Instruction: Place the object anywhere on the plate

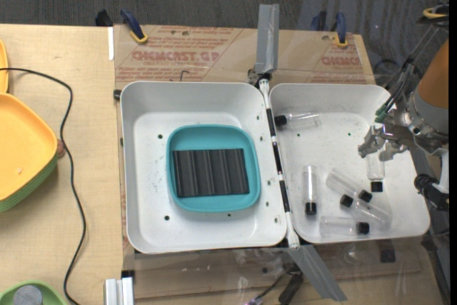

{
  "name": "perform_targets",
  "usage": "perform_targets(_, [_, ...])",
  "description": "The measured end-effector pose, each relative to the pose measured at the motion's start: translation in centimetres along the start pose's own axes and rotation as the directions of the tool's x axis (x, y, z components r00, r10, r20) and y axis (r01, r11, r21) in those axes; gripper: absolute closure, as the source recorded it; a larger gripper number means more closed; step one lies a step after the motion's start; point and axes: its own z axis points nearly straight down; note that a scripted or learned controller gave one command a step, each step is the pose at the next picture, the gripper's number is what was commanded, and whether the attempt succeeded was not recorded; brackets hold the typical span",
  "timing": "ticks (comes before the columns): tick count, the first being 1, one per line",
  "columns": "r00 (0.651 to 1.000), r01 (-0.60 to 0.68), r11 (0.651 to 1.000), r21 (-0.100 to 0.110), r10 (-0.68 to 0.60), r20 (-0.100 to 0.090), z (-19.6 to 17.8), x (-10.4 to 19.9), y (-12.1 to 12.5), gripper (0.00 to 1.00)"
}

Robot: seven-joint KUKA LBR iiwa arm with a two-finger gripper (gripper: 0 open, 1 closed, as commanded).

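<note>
A teal plate (212,168) with a dark ridged centre lies in the left bin (143,153). In the right bin (328,146) lie several clear vials with black caps. My gripper (376,151) hangs over the right side of that bin, away from the plate. A clear vial (375,170) sticks out downward from between its fingers, black cap (376,186) at the low end. The gripper is shut on this vial.
Loose vials lie at the bin's back left (298,120), front centre (309,188) and front right (341,226), (343,187). A raised divider (275,153) separates the two bins. Yellow dishes (21,150) and a black cable (71,175) are on the wooden table at left.
</note>
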Motion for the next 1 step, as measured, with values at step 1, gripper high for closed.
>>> perform_targets(1, [1.000, 0.000, 1.000, 0.000, 0.000, 0.000, 0.00, 0.00, 0.00, 0.00])
